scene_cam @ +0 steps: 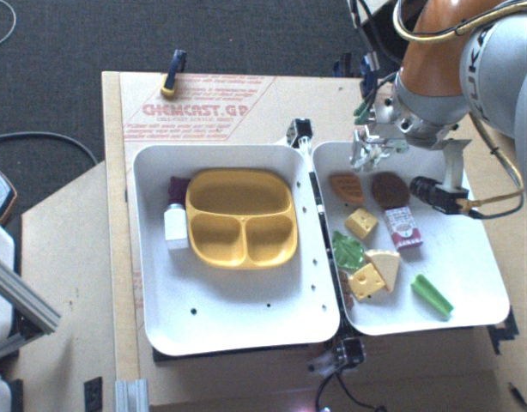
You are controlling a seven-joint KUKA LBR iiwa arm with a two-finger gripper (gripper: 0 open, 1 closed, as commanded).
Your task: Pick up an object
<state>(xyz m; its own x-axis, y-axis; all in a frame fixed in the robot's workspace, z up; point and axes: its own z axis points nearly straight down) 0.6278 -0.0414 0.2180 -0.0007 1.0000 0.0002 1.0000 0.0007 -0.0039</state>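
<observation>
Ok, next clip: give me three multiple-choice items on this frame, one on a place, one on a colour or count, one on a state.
1. Where does the yellow divided tray lie?
A. in the left bin
B. in the right bin
C. on the floor

2. How many compartments does that tray have?
A. two
B. three
C. five

3. Where is the tool in this frame?
A. above the far left corner of the right bin
B. down inside the yellow tray
C. over the cardboard sheet, left of both bins

Answers:
1 A: the tray sits in the left bin, beside a small white bottle.
2 B: one long section at the back and two at the front.
3 A: the tool hangs just behind the brown cookie, with nothing seen between its tips.
</observation>
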